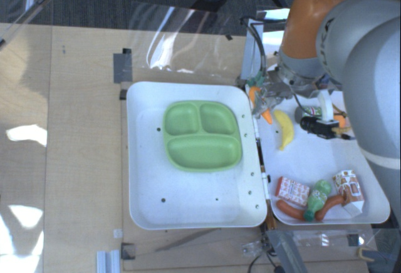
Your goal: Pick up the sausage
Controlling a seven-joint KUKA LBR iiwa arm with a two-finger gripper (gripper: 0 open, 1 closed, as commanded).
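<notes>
We see the sausage [289,208] at the near edge of the right bin [369,218], beside a green bottle [317,196] and a snack packet [292,190]. Our gripper [265,100] hangs at that bin's far left corner, over a carrot [266,115] near the banana [285,128]. Whether the fingers are apart, we cannot tell. The left bin [144,203] holds a green tray [202,135].

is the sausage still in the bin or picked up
In the bin: the sausage lies at the right bin's front edge, apart from the hand.
</notes>
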